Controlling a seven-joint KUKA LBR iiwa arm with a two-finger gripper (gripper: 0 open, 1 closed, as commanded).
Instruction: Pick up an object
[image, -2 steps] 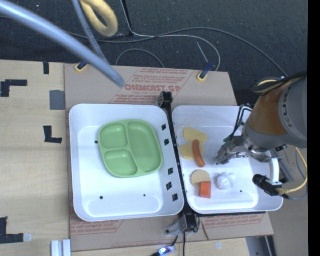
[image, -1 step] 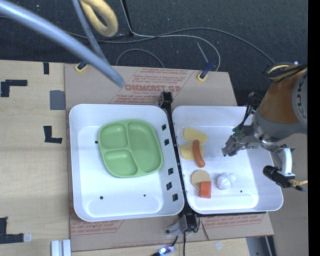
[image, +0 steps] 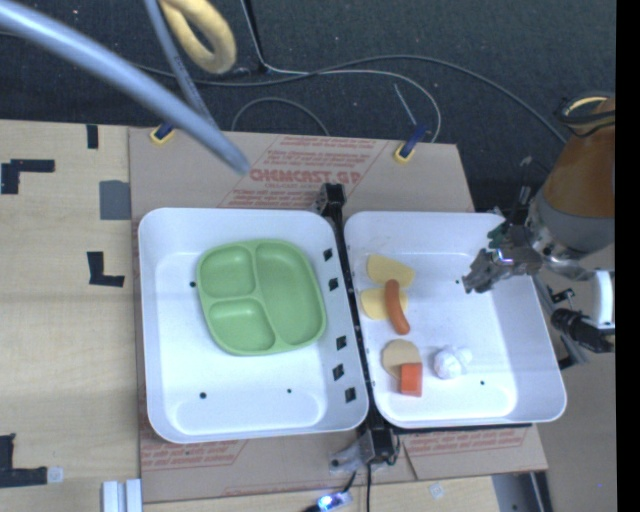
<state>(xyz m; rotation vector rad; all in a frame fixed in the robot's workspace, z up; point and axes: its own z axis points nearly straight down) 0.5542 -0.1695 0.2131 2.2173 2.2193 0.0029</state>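
Observation:
The right bin (image: 520, 400) holds several small food toys on its left side: a yellow wedge (image: 389, 270), a pale yellow piece (image: 373, 303), an orange-red sausage (image: 397, 306), a tan round piece (image: 400, 353), an orange block (image: 411, 379) and a white crumpled lump (image: 448, 363). My gripper (image: 482, 276) hangs over the right half of that bin, to the right of the toys and apart from them. Nothing shows between its fingers.
The left bin (image: 170, 390) carries a green divided plate (image: 262, 297). A black divider with clips (image: 343, 330) runs between the bins. Grey tubes (image: 130, 70) cross the upper left, with a yellow loop (image: 200, 30) near the top. Cables trail behind the bins.

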